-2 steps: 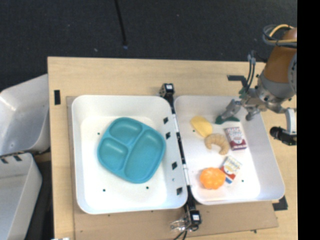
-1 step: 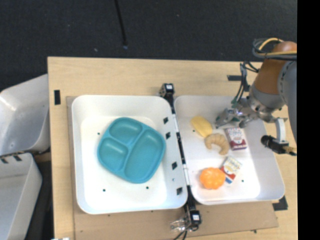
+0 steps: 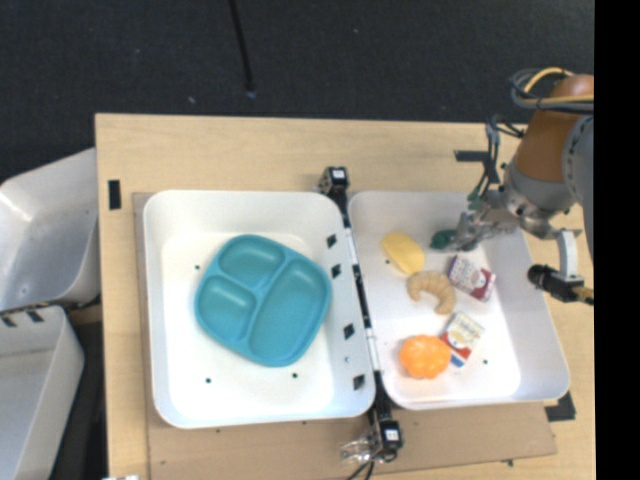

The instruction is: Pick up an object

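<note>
The right bin (image 3: 530,363) holds a yellow piece of food (image 3: 403,252), a tan croissant (image 3: 432,289), an orange (image 3: 425,356), a small white and red carton (image 3: 461,334) and a maroon and white packet (image 3: 471,276). My gripper (image 3: 468,228) hangs low over the far part of this bin, just above the packet and to the right of the yellow piece. A small dark green thing (image 3: 442,238) lies right at the gripper's tip; whether it is touched I cannot tell.
In the left bin (image 3: 160,368) lies a blue divided plate (image 3: 263,298). A row of black clips (image 3: 352,288) runs along the seam between the bins. The grey and orange arm (image 3: 545,158) comes in over the bench's right edge.
</note>
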